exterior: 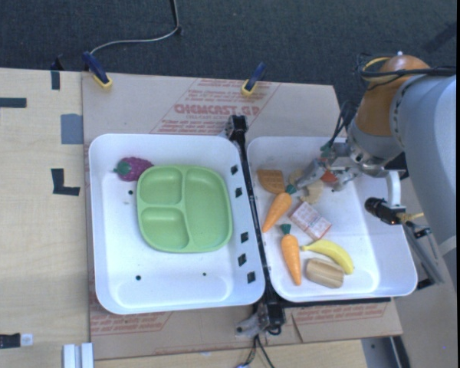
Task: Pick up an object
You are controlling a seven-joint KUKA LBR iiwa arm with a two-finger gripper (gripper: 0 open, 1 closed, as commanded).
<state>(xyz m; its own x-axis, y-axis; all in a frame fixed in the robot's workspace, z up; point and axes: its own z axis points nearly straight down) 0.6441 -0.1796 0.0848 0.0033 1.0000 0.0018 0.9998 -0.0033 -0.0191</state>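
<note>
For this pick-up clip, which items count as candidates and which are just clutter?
Job items, right bin:
pincer, two carrots, banana, cracker, patterned packet, brown roll.

Lying about, left bin:
green divided plate, purple toy.

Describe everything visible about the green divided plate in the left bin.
The green plate is a pale green, rounded-square tray that looks like plastic, with three compartments: a tall one on the view's right and two smaller ones stacked on the left. It lies flat on the floor of the left bin, toward its upper middle. A purple toy sits at its upper-left corner, apparently touching.
</note>
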